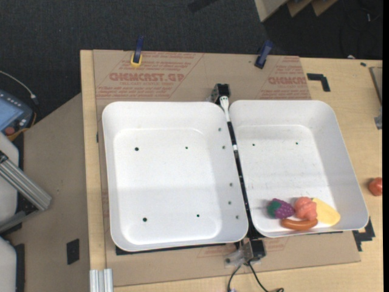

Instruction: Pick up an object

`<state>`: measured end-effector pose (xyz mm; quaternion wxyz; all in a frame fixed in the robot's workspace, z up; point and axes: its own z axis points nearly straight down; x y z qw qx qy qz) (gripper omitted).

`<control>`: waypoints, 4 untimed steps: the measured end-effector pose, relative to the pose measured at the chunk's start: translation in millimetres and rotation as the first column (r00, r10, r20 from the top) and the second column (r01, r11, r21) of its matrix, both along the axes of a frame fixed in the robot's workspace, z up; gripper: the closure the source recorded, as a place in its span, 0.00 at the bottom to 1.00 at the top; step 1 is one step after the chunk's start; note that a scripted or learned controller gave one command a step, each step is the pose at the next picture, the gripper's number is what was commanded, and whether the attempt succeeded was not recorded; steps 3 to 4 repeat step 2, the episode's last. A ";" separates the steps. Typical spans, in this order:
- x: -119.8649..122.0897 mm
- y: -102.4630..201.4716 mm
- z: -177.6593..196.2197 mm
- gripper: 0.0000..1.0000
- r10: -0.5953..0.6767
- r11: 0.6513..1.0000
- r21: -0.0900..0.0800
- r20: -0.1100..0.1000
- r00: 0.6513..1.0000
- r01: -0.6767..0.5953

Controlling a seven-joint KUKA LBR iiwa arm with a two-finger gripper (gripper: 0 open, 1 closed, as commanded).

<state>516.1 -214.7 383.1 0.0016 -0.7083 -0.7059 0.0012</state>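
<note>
The right bin (292,163) holds a small cluster of toy food at its near edge, toward the near right corner: a purple grape bunch (281,208), a pinkish-red piece (306,208), a yellow piece (328,214) and an orange-brown sausage shape (299,224) lying just in front of them, all touching or nearly so. The left bin (167,175) shows bare white floor. The gripper's state I cannot tell.

To pick well, I would aim at the grape bunch, the outermost piece on the cluster's left (its far side looks free), and come straight down so the neighbours and the bin wall are not nudged.

The cardboard surface (182,72) carries red print, roughly "CHEMCAST GP", repeated and partly covered at the far right.
</note>
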 end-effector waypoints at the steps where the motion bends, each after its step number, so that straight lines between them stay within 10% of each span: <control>1: -9.2 55.1 -79.4 1.00 0.008 1.000 0.004 -0.005 1.000 -0.008; 4: -7.5 51.2 -63.6 1.00 0.004 1.000 -0.003 0.008 1.000 -0.004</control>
